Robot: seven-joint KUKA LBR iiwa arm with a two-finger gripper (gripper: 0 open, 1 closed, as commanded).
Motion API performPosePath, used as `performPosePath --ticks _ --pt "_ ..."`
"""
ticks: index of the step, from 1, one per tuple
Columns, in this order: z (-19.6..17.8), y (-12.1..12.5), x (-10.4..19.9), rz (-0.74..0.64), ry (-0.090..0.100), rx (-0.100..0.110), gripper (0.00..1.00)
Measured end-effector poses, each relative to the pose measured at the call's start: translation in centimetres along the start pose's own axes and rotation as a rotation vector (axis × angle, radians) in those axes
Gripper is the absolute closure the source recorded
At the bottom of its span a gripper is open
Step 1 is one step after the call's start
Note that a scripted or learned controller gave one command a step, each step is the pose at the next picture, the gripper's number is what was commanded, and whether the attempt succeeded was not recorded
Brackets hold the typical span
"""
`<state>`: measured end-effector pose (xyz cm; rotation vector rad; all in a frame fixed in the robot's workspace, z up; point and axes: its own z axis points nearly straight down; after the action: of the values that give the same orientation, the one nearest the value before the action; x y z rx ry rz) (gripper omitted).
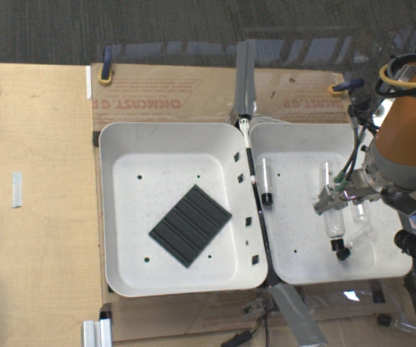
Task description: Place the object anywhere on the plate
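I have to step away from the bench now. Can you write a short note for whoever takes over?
Gripper: low over the right bin, right above a clear tube with a black cap; a grasp cannot be confirmed.
A second clear tube with a black cap lies by the right bin's left wall.
The plate, a dark ribbed slab, lies in the left bin with nothing on it.
Done: nothing placed.
Left: lift a tube, carry it to the plate, set it down.

Robotics lab: plywood bench (34, 194), clamped cardboard backing (171, 100), two white bins (110, 215), grey carpet (193, 13).
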<state>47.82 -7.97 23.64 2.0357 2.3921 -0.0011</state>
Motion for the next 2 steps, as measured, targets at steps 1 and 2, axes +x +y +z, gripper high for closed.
performPosePath --ticks 1,2 --pt "2.5 6.0 4.5 0.377 -0.002 0.004 1.0" --pt "-0.2 13.6 6.2 0.329 -0.003 0.003 1.0"
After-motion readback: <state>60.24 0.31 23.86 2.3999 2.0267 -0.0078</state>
